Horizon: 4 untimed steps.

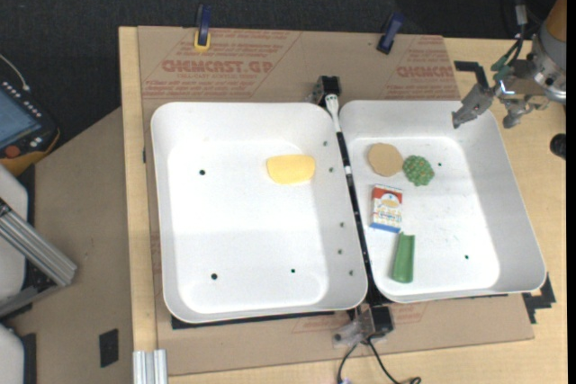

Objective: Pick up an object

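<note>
While nothing has been lifted yet, four small objects wait in the right bin and one in the left.

In the right bin, a tan round cookie-like piece sits just beside a bumpy green ball resembling broccoli, with a small red and white carton below them and a green cucumber-shaped piece nearer the front edge. The left bin holds one yellow lemon-shaped piece near its middle. The gripper hangs over the right bin's far right corner, well apart from every object, its fingers spread open and holding nothing. Judging by this, the pick is only at its start: choosing a target, descending, closing and lifting all remain.
</note>
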Each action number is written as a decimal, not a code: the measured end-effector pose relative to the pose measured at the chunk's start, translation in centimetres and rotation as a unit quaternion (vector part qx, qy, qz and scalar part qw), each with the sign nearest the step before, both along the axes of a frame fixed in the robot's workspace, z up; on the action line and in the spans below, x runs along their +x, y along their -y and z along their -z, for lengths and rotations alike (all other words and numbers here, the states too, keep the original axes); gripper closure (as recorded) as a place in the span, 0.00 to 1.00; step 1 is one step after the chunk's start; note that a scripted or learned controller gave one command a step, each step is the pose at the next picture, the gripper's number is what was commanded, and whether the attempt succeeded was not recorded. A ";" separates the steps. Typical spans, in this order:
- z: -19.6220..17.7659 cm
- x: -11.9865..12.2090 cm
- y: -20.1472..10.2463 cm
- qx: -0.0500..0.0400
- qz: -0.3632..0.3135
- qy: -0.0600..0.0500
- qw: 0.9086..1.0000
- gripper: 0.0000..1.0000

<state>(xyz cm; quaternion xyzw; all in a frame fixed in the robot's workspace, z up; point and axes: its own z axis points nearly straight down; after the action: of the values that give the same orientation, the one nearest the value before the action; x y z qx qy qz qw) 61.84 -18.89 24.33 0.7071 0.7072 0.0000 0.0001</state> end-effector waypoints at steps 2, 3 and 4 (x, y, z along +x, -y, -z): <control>-15.4 -0.5 2.6 -0.002 -0.001 0.003 1.000 1.00; -10.4 -7.2 2.3 0.001 0.001 -0.004 1.000 1.00; -15.4 -14.1 3.7 -0.002 0.002 0.003 1.000 1.00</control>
<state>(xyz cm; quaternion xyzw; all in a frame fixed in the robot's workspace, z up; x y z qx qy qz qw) 47.73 -22.61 39.70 0.7087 0.7055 0.0006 0.0034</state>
